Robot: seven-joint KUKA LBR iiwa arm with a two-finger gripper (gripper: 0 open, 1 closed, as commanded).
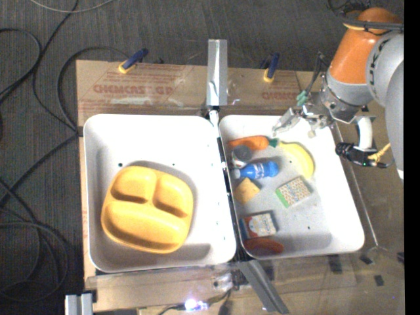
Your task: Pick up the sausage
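Observation:
The sausage [264,247] is a dark red-brown piece lying against the front wall of the right bin [341,235], just below a small red box [260,224]. My gripper [296,123] hangs over the far edge of that bin, well away from the sausage and just right of an orange carrot [252,142]. Its fingers are spread open and hold nothing.
The right bin also holds a blue bottle [258,170], a yellow round fruit [298,159], a tan cube [247,190] and a green-patterned packet [293,191]. A yellow divided tray [149,207] lies in the left bin [98,143]. Clamps and a metal bar sit behind the bins.

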